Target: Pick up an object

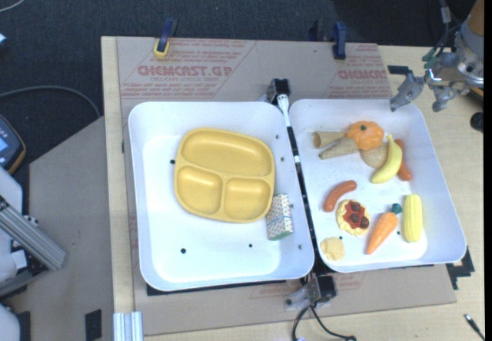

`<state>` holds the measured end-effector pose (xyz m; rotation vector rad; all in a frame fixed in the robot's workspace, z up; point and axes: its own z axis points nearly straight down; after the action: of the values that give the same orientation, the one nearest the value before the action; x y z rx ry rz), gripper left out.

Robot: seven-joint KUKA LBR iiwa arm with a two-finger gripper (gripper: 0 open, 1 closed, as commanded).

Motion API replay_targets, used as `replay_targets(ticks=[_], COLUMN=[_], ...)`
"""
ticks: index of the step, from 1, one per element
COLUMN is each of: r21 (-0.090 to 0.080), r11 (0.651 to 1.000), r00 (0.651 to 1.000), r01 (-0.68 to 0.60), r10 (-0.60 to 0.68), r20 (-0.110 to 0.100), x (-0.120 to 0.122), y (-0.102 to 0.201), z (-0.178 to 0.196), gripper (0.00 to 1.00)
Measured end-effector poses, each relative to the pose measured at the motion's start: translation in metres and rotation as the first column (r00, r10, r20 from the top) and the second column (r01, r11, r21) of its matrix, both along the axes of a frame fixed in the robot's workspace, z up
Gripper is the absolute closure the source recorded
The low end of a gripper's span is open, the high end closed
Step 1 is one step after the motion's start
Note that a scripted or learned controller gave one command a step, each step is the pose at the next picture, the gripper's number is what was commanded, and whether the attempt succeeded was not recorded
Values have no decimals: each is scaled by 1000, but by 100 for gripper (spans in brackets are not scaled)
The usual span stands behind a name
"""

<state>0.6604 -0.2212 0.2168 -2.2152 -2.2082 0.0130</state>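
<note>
Camera view: the hand (421,92) is seen spread wide, empty, at upper right. The carrot (381,230) is judged light, rigid, smooth; best gripped mid-body.

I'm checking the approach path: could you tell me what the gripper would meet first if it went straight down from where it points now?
Probably the right bin's far rim or bare floor beside it; the gripper hangs open above that corner, though depth is unclear.
</note>
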Motion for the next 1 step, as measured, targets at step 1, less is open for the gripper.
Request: replay_targets(ticks=[1], r21=[-4], r11=[1000], r00=[1000], r01=[-3], r10=[3], r20=[15], x=[3], y=[1], z=[10], gripper=[0])
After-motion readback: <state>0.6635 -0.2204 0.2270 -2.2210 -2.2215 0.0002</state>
